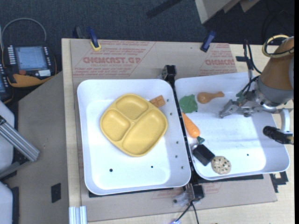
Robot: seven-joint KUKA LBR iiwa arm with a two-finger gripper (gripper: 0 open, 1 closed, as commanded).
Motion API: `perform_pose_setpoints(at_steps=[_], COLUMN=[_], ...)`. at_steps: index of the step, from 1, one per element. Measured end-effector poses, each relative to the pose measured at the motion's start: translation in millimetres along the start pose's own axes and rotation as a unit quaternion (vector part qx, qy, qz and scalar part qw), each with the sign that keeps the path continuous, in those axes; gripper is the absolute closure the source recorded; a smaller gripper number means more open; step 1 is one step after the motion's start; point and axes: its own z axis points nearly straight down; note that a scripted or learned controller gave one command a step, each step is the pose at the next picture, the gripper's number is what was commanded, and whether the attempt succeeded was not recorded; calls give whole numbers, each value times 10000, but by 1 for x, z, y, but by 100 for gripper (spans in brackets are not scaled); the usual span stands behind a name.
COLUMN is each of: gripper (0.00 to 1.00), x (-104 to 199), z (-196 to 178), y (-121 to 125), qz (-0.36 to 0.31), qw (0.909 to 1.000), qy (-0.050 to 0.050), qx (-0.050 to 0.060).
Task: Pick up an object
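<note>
Hand (227,110): reaching in from the right over the right bin, low above its upper half, metal fingers pointing left; they look spread apart with nothing between them.
Arm (276,76): grey, with the orange band above the wrist, at the right edge of the view.
Right bin (261,143): shallow and white, holding five small things, all along its left side or upper part.
Tan spoon-shaped piece (209,96): near the top of the right bin, just left of the hand's fingertips and apart from them.
Green piece (188,103): leaf-like, in the upper left corner of the right bin, beside the tan piece.
Carrot (190,125): orange, lying along the left wall of the right bin, below the green piece.
Black block (203,154): lower left of the right bin, tilted, below the carrot.
Cookie (220,164): round and speckled, touching or just beside the black block, near the front rim.
Left bin (93,139): shallow and white, beside the right bin.
Yellow divided plate (133,124): three compartments, in the middle of the left bin.
Brown block (157,101): small, at the plate's upper right edge, touching it or nearly so.
Surface (70,125): brown board with red lettering under both bins.
</note>
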Motion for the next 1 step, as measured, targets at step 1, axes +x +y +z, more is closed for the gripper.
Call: perform_pose_setpoints(at_steps=[1], gripper=[100], x=[0], z=[-16], y=[4], qz=[-8], qw=[10000], qy=[-22], qx=[-71])
